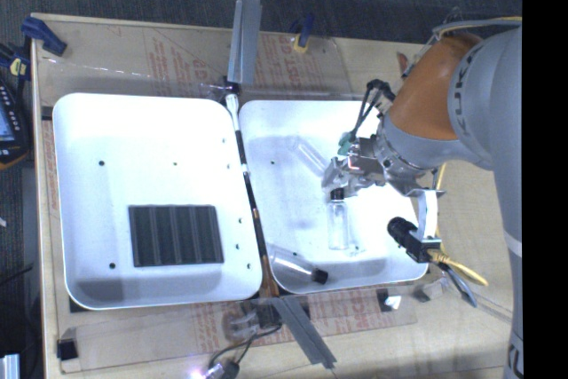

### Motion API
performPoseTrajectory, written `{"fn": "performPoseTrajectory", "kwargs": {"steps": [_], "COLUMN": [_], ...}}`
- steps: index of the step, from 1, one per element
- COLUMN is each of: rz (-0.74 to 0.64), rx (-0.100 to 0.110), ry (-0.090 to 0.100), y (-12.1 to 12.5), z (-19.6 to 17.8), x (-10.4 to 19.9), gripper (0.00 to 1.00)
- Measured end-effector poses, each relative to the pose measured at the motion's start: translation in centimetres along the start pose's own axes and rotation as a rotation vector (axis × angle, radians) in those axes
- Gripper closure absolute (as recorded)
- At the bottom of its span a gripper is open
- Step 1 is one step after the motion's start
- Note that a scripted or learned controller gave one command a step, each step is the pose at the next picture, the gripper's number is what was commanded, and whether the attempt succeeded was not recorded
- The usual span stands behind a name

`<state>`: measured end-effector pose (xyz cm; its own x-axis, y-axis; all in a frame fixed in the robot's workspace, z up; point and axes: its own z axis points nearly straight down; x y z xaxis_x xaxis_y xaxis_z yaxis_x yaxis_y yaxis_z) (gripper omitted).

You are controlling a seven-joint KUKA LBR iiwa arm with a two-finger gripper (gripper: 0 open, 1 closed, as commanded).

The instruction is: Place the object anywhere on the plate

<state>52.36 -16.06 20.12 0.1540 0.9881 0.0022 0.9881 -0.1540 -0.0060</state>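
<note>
Two shallow white bins sit side by side on a wooden bench; the left bin holds a dark ribbed rectangular block near its front. A grey metal bar stands upright behind the seam between them, with blue clamps at the bench's back edge, and the right bin adjoins the left.

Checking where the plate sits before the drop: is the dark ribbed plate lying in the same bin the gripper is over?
No: the dark ribbed plate lies in the left bin, while the gripper hangs over the right bin.
</note>
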Motion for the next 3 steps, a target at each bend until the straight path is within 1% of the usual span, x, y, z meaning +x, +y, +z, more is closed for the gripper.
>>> {"fn": "performPoseTrajectory", "kwargs": {"steps": [1, 2, 3], "rz": [0.169, 0.38, 0.287], "rx": [-0.002, -0.008, 0.0], "ry": [-0.002, -0.005, -0.003], "y": [5.3, 9.6, -6.6], "z": [5.9, 0.8, 1.1], "x": [7.0, 14.3, 15.3], "gripper": [1.0, 1.0, 1.0]}}
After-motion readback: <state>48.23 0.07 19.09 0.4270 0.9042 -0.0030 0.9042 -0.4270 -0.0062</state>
